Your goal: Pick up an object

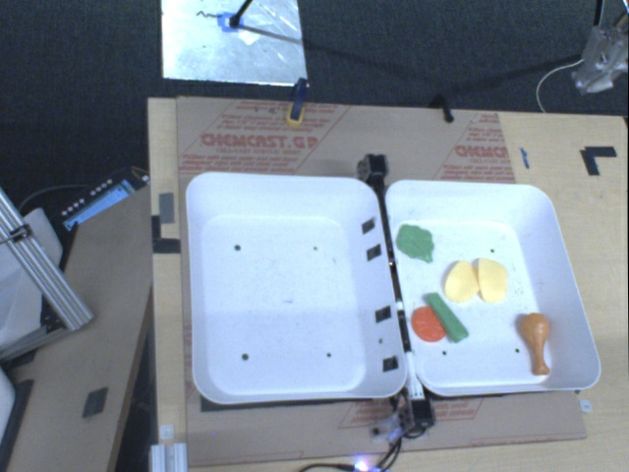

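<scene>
Here, in the camera view, two white bins sit side by side on a brown sheet printed CHEMCAST (257, 138) that covers the tabletop (162, 264). The left bin (197, 293) and the right bin (567, 264) meet along a black hinged strip (388, 283).

All the task's things lie in the right bin. A lumpy green piece (415, 242) sits at about 10 o'clock, close to the shared edge. Two yellow slices (477, 280) touch each other near the middle. At 7 o'clock a green stick (447, 317) leans over the edge of a red disc (427, 325). A brown toy drumstick (536, 340) lies at 4 o'clock, just beside the right wall, and stands well apart from the others. Open floor shows along the bin's 12 o'clock and 6 o'clock sides.

Beyond the sheet, at 12 o'clock, lies a shiny metal plate (233, 26). How the tool stands cannot be told here.
</scene>
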